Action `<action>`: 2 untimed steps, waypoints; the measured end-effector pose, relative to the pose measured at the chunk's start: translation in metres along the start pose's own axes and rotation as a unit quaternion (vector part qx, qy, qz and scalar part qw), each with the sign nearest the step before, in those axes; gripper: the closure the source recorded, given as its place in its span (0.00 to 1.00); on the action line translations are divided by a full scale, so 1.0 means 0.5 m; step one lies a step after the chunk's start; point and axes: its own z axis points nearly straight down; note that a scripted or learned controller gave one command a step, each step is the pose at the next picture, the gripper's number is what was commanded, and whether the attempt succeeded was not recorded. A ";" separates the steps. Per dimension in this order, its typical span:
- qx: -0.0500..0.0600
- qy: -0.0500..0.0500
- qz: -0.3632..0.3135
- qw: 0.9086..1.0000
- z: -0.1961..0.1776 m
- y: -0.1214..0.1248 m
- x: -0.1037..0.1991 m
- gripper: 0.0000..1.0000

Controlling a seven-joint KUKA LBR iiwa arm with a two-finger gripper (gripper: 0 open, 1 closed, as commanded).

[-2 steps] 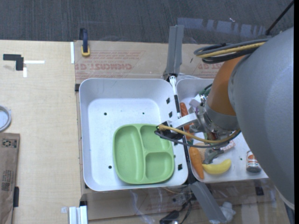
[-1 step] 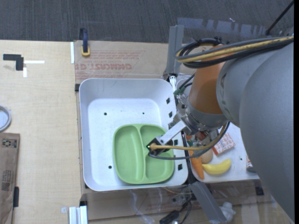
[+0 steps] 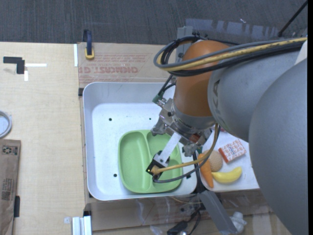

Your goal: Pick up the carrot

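This is looking like a robotics lab or test cell: a large grey-and-orange industrial arm (image 3: 264,106) trailing bundled cables (image 3: 230,53) is reaching over a pale wooden surface (image 3: 44,111) carrying a shallow white bin (image 3: 98,131). A clamp (image 3: 88,45) is sitting beside printed cardboard (image 3: 117,65), with grey carpet (image 3: 98,9) lying beyond.

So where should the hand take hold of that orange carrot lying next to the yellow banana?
Probably around the middle of the long orange carrot, coming straight down from above and closing across its narrow width. It lies flat, the curved yellow banana crowds one side and a round tan lump sits by its upper end, so a sideways approach looks blocked.
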 end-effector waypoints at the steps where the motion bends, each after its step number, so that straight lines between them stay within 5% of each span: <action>1: -0.001 0.000 -0.064 0.998 -0.095 0.105 -0.133 1.00; 2: 0.001 -0.001 0.111 0.994 -0.039 0.067 -0.083 1.00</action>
